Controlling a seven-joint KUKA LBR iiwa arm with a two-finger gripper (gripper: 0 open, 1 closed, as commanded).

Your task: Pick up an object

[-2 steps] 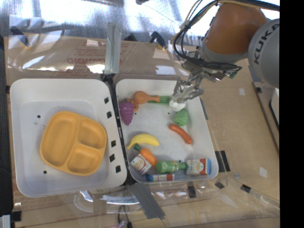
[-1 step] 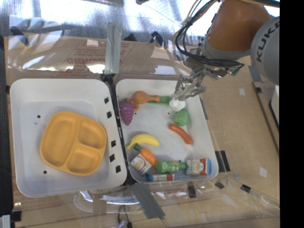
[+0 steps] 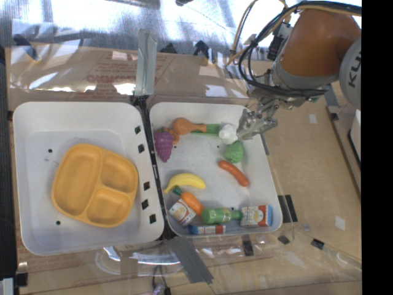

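Note:
The right bin (image 3: 270, 183) holds several toy foods. Along its far side lie an orange piece with a green stem (image 3: 184, 126), purple grapes (image 3: 163, 145) and a small white piece (image 3: 228, 133) with a green lump (image 3: 234, 152) just below it. An orange-red sausage shape (image 3: 234, 173) lies mid-right and a banana (image 3: 186, 180) mid-left. At the near edge are a small can (image 3: 179, 211), a green bottle (image 3: 221, 215) and a little carton (image 3: 256, 215). My gripper (image 3: 253, 126) hangs over the bin's far right corner, just right of the white piece, open with nothing between its fingers.
The left bin (image 3: 37, 226) holds a yellow divided plate (image 3: 95, 184). A black-tabbed divider (image 3: 147, 165) separates the bins. The arm's orange band (image 3: 319, 42) and cables (image 3: 255, 35) rise behind the right bin's far right corner. Brown bench surface (image 3: 307, 165) lies to the right.

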